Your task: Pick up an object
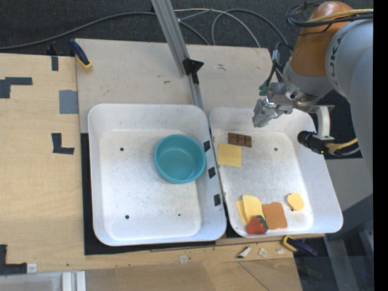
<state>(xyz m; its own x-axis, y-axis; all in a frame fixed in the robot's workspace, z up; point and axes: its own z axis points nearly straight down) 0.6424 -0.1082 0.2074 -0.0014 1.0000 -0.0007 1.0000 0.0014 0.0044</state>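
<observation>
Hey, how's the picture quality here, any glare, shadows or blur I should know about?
Camera view: lighting is soft and even, with only faint shadows under the teal bowl and the gripper; the white bins look bright but keep their speckle; focus is slightly soft overall, so the small food pieces lack fine detail.

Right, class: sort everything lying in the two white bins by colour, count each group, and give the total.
Teal: 1, the bowl
Brown: 1, the chocolate bar
Yellow: 3, the cheese square, cheese wedge, small yellow piece
Orange: 1, the flat slice
Red: 1, the strawberry
Total: 7
</observation>
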